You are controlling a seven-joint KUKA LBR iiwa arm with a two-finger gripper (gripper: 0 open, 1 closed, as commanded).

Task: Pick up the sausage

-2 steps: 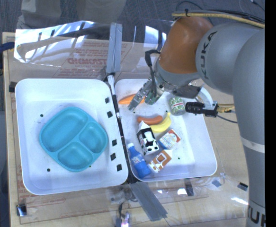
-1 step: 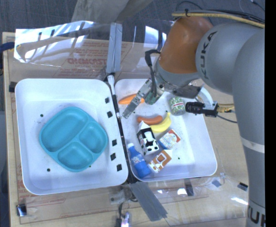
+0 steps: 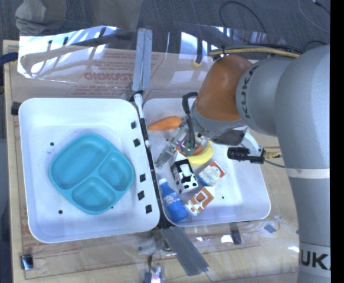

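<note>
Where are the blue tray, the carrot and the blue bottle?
Blue tray (image 3: 92, 173), camera view, its middle divider.
Carrot (image 3: 164, 123), camera view, mid-body.
Blue bottle (image 3: 173, 202), camera view, its label.

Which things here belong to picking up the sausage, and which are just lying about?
For the job: gripper; orange elongated item, possibly the sausage; right bin.

Lying about: blue divided plate; left bin; yellow item; blue bottle; printed packets.
</note>
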